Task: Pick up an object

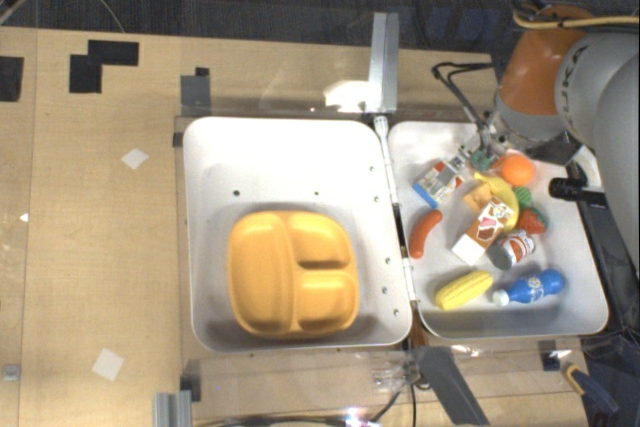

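While two bins (390,175) sit abreast, one yellow tray (292,270) fills the left.

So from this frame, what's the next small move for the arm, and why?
Probably a short descent onto one item. The gripper sits over the back of the right bin, beside the orange ball and just above the yellow toy, with nothing seen held. The toys are crowded there, so aiming at the ball, which has some free edge, seems the safest try.
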You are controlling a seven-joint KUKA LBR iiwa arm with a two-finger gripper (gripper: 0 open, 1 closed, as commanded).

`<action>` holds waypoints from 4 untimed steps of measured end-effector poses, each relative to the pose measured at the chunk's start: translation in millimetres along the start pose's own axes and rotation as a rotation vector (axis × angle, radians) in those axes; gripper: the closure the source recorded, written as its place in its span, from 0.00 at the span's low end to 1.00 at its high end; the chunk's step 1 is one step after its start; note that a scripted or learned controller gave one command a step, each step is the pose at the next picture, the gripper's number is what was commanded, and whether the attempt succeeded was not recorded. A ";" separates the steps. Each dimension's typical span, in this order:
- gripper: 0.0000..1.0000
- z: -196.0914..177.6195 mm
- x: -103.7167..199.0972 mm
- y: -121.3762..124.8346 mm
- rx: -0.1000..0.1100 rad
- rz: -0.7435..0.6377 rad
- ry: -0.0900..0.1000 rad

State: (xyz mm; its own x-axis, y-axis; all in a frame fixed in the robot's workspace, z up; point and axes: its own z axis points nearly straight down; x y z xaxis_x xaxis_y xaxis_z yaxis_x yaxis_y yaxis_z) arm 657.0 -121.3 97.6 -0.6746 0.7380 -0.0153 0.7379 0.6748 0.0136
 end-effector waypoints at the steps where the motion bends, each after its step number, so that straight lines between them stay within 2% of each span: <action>1: 1.00 -16.7 -2.7 5.4 -0.013 -0.010 -0.017; 2: 0.00 -14.8 -0.3 5.1 -0.009 -0.011 -0.009; 3: 0.00 9.7 24.4 24.4 0.008 0.216 0.008; 4: 0.00 9.9 8.5 26.5 0.012 0.654 0.006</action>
State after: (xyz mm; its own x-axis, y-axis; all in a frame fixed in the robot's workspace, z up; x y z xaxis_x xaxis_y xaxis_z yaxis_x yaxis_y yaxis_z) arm 671.0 -97.2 88.0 -0.0865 0.9962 -0.0019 0.9962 0.0865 0.0074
